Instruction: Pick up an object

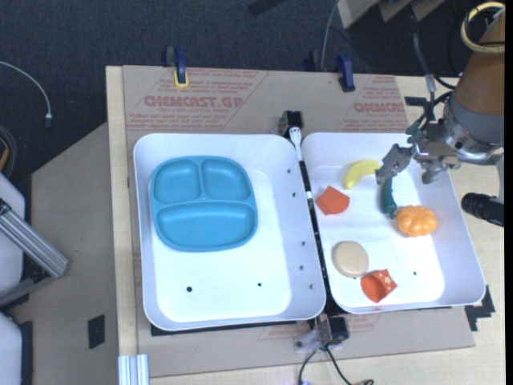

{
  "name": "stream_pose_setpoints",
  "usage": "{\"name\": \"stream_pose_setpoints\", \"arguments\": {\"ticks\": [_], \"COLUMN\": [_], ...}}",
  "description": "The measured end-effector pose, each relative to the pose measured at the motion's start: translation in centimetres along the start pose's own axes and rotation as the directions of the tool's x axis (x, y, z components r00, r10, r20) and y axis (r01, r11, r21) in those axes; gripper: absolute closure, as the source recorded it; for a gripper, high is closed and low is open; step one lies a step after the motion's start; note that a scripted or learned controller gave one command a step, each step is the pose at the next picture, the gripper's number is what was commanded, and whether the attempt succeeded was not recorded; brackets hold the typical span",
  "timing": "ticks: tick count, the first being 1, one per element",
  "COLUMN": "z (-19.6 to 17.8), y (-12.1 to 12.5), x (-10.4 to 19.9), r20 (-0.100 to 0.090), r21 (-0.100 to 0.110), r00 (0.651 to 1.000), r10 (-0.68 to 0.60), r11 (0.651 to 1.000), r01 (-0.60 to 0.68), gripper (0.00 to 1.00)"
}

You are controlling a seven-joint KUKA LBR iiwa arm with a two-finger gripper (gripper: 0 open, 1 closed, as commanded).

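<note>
two bins: left bin [152, 295] and right bin [457, 283] sit side by side on a brown board [120, 215].
left bin: holds a blue plate [204, 203] with three parts.
right bin: holds six small toys, all in the way of each other.
banana: yellow banana [361, 172] near the top of the right bin.
red block: orange-red block [333, 201] just below the banana.
teal toy: long teal toy [388, 199] right under the gripper.
pumpkin: orange pumpkin [416, 220] touching the low end of the teal toy.
cookie: round tan cookie [350, 258] lower down.
red box: small red box [378, 285] just beside the cookie.
writing: red words on the board read "chemcast gp"; the smaller lines are too tiny to read.
clamps: two blue clamps [179, 64] on the board's far edge.
gripper: gripper [413, 167] hangs over the top of the right bin, fingers spread apart, nothing between them.
closest toys: teal toy and banana are nearest the gripper.
</note>
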State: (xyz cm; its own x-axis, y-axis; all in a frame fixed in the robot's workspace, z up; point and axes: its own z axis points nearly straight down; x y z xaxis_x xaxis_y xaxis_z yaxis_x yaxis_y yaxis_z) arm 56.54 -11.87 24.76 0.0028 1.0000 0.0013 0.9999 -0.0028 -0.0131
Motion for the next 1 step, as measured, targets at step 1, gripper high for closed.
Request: {"name": "stream_pose_setpoints", "arguments": {"ticks": [1], "z": [-0.69], "y": [0.22], "x": [0.02], "r20": [0.002], "r21": [-0.013], "r00": [1.000], "r10": [-0.003], "r11": [1.000], "r01": [0.003], "gripper": [0.00]}}
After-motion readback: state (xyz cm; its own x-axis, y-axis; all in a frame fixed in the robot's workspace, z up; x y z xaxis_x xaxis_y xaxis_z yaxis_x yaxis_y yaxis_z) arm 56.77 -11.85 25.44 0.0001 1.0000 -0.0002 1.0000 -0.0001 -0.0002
